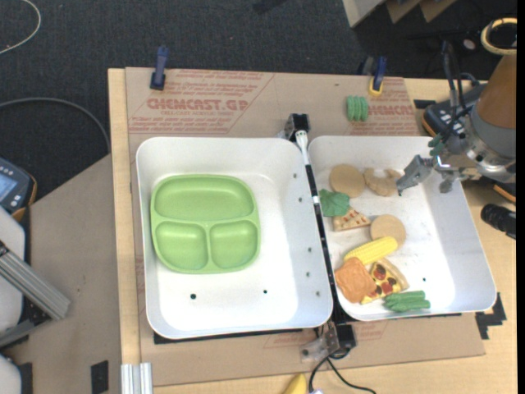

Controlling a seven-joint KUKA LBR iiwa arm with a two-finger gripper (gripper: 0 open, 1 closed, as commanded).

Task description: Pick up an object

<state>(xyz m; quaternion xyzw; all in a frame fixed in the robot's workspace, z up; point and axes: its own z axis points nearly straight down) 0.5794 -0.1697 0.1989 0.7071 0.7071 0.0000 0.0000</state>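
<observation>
"CHEMCAST" printed in red on brown board (pixel 205 103) behind bins. Gripper (pixel 426 173) over right bin (pixel 467 253), fingers spread wide, nothing btwn; toy food (pixel 369 253) crowds below.

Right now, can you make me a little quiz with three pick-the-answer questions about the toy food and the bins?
1. Where is the green tray?
A. left bin
B. right bin
C. on the floor

2. What colour is the corn?
A. yellow
B. purple
C. black

3. Where is the end effector?
A. resting on the green tray
B. over the right bin, near its far right corner
C. clamped on the corn

Answers:
1 A, the tray lies flat in the left bin.
2 A, its kernels look yellow.
3 B, it hangs beside the tan pieces, with no food between its fingers.
</observation>
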